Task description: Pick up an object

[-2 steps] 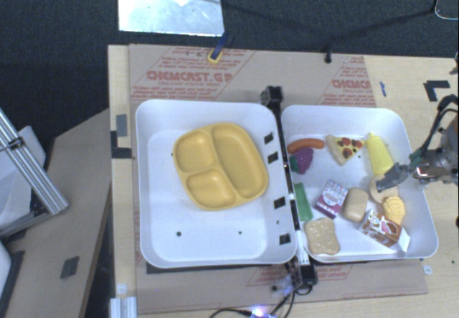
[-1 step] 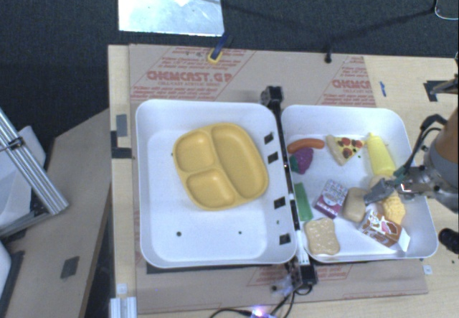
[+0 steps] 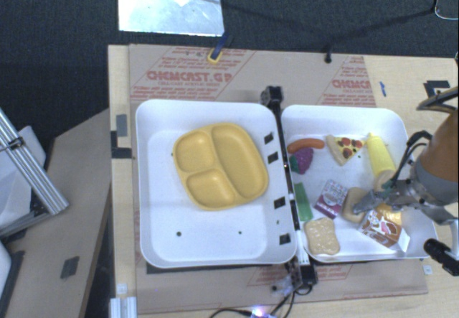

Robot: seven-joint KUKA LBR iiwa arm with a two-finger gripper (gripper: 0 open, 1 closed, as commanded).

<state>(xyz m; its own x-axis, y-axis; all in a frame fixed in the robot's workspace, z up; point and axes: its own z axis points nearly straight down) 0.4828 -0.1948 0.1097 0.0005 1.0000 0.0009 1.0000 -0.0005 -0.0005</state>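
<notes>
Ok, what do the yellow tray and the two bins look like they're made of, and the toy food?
The tray looks like moulded plastic: uniform matte yellow, rounded compartments. The left bin and right bin look like thin formed white plastic, smooth with a slight sheen. The pizza slice, hot dog and bread seem to be plastic toys with flat, saturated colours, though the view is too coarse to be sure.

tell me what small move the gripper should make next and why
Probably a short straight descent. The gripper hangs low in the right bin, over the tan piece and beside the orange packet, with nothing visibly between its fingers yet.
</notes>
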